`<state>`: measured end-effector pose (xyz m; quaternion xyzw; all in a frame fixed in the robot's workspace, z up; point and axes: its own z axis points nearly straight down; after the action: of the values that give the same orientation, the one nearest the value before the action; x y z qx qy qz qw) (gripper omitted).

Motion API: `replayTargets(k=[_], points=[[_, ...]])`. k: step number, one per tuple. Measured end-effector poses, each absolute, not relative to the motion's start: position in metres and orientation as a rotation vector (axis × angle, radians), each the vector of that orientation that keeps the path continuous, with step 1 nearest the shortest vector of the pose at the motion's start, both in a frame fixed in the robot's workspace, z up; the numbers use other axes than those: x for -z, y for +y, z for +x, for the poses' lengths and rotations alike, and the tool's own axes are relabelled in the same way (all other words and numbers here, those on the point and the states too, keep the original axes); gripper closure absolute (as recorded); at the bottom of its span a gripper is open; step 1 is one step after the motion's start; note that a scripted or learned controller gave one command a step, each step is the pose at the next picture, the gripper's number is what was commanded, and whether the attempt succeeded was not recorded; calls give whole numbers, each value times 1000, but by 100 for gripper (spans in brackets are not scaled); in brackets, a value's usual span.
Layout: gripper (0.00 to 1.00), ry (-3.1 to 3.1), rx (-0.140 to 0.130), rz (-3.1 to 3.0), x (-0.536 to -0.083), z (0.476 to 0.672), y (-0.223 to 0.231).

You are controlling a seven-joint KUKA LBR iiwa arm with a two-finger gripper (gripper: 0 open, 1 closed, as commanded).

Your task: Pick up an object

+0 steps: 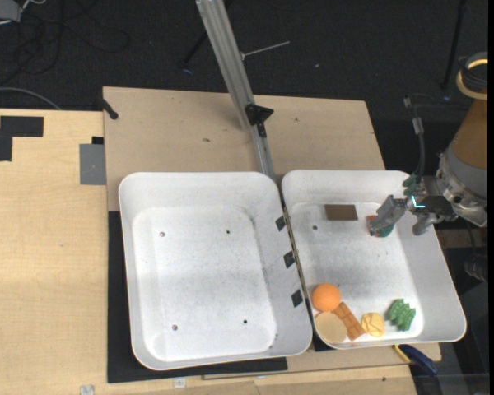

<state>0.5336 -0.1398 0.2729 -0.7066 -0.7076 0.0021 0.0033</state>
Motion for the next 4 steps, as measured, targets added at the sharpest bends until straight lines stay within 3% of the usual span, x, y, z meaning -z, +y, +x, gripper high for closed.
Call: replayTargets(k=[1,3,4], points=[[0,-2217,-2,-2222,-275,534,-141],[0,-2216,-6,-2217,-170,536,-149],[0,-2214,-7,-2217,-119,528,-155]])
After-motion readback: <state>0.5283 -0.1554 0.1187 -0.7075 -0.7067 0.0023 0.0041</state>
